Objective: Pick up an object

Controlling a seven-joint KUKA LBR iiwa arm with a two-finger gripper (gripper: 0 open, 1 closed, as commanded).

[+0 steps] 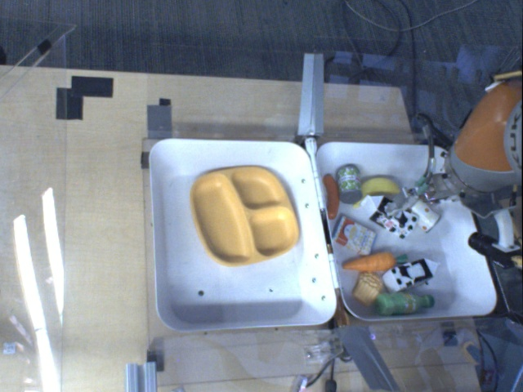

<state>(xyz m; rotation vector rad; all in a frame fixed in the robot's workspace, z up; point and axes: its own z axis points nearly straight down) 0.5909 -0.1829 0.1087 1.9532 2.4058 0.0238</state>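
Observation:
The right bin (482, 288) holds several small items: a red sausage (329, 194), a green can (349, 178), a banana (380, 187), a black-and-white cow toy (406, 217), a small carton (354, 235), a carrot (369, 261), a second cow toy (409, 274), a tan waffle piece (368, 287) and a green bottle (403, 303). My gripper (425, 189) reaches in from the right, low over the bin's upper right part, just above the first cow toy and right of the banana. The orange band (490, 129) of the arm rises behind it.
The left bin (172, 292) carries a yellow divided plate (243, 215). A metal rail (310, 96) runs up from the seam between the bins. A black arm part (497, 247) overhangs the right bin's right rim. Cables lie on the dark floor behind the bench.

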